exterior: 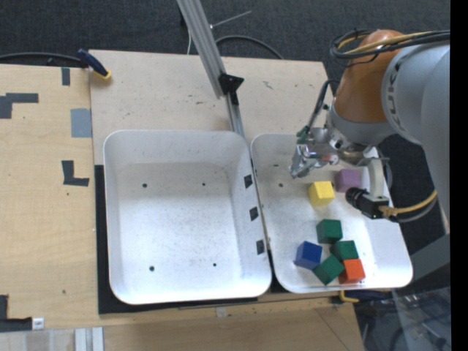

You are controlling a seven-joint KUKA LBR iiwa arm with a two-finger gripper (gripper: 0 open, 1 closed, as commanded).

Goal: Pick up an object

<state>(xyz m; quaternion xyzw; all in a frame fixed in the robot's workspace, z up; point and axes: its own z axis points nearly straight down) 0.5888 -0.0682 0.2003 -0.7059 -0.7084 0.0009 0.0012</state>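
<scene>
My gripper [301, 168] hangs over the upper left part of the right bin [278, 218], with nothing visible between its fingers. A yellow block [321, 192] lies just below and right of it. A purple block [349, 178] sits further right, partly under the wrist. Lower in the same bin are a blue block [308, 254], three green blocks [329, 230] [346, 250] [328, 269] and an orange block [354, 270], clustered together.
The left bin [179, 218] lies beside the right one, sharing a raised rim [252, 196]. A metal post [208, 42] slants down to the bins' top edge. A black cable part [365, 202] hangs by the right rim.
</scene>
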